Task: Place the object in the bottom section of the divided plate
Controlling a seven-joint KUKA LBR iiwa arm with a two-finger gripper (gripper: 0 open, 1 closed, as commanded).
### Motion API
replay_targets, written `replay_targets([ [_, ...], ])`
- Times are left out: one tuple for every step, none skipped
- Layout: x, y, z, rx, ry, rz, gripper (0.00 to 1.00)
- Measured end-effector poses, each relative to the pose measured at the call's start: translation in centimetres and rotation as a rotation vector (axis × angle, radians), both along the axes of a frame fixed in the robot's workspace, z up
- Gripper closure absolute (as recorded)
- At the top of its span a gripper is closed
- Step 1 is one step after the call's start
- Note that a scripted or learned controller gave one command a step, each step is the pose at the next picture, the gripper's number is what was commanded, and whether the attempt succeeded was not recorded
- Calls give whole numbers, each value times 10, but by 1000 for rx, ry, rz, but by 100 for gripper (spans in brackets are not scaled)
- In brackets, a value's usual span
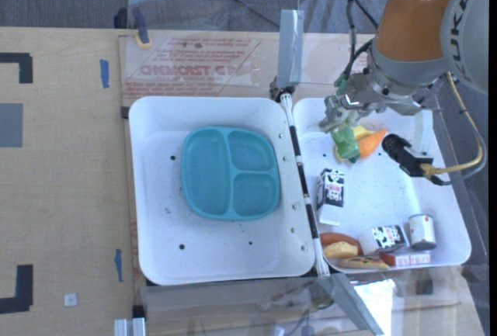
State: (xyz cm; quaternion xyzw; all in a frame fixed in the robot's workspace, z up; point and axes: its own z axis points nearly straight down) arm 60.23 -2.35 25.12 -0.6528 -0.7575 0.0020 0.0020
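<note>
Right of the teal divided plate (pixel 231 172), over the neighbouring bin (pixel 458 241), the gripper (pixel 339 119) hangs at a green toy vegetable (pixel 346 143) beside an orange carrot (pixel 371 140). Whether anything is pinched I cannot tell. The plate's sections lie bare, so picking, carrying and placing seem left.

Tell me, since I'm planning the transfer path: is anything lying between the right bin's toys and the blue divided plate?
Only the two bins' adjoining rims lie between them. The gripper is over the green toy and orange carrot in the right bin. The divided plate lies uncovered in the left bin, and its sections hold nothing.
</note>
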Motion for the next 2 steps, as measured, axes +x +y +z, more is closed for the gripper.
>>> replay_targets([
  [30, 63, -18, -1, -1, -82, 100],
  [30, 63, -18, -1, -1, -82, 0],
])
